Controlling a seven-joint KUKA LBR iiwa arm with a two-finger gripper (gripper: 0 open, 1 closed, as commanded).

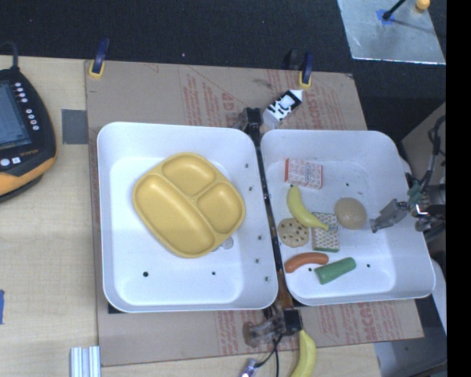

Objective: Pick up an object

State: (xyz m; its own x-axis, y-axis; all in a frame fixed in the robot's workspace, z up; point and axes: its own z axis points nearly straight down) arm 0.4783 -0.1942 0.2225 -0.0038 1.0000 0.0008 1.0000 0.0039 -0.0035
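Observation:
The right bin (392, 277) holds several small items: a yellow banana (304, 208), a round brown cookie (293, 231), a beige ball-shaped thing (350, 212), a checkered wafer (326, 234), an orange sausage (306, 261), a green cucumber (334, 270) and a red-and-white packet (304, 173). My gripper (383, 218) is low over the right side of this bin, just right of the beige ball and apart from it. Nothing shows in its grasp.
The left bin (125, 281) carries a yellow divided plate (187, 203). An orange-edged tablet pendant (12, 132) lies on the bench at far left. A second banana (303, 356) sits outside the bins at the bottom, and a black-and-white item (283, 105) lies above them.

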